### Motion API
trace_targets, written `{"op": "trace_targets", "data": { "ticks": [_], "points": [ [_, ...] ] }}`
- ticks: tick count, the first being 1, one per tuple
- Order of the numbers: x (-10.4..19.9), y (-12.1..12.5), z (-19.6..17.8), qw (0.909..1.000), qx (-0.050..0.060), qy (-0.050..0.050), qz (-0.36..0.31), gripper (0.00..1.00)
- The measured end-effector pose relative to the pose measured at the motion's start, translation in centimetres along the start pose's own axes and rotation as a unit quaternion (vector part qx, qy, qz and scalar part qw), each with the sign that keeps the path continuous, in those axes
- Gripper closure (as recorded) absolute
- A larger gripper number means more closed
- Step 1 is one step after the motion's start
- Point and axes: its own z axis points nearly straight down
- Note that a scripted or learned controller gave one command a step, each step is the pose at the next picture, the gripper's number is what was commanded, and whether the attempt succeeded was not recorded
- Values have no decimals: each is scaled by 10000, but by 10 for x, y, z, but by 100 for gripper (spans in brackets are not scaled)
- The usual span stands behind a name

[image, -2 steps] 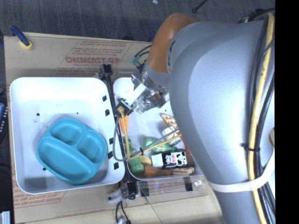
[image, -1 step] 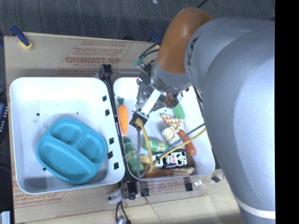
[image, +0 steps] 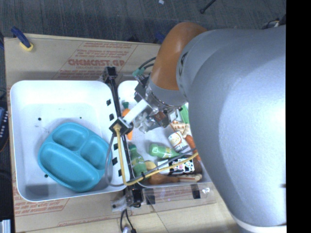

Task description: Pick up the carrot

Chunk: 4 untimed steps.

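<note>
The arm (image: 233, 110) takes up most of the right side of the frame, its orange band (image: 170, 52) at upper centre. Under it lies the brown bench (image: 73, 57), bearing two white bins. The left bin (image: 29, 101) holds a blue sectioned tray (image: 73, 154) in its lower half. The right bin (image: 127, 89) is largely hidden by the arm; its lower part is crowded with small things, among them a green bottle (image: 160, 151) and a wooden spoon (image: 170, 178) near the bottom rim. The gripper (image: 146, 118) hangs over the upper left of the right bin; whether it is open or holding anything cannot be told. The carrot (image: 126, 113), a small orange bit, shows just left of the gripper, by the bins' divide.
</note>
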Motion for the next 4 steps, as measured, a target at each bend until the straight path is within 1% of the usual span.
{"op": "trace_targets", "data": {
  "ticks": [1,2,3,4],
  "points": [
    [-2,2,-2,9915,-32,23,1301,100],
    [69,10,-93,9916,-30,50,1294,100],
    [59,-75,29,10000,-2,-26,-43,100],
    [16,-31,-32,9985,-31,22,-538,100]
  ]
}}
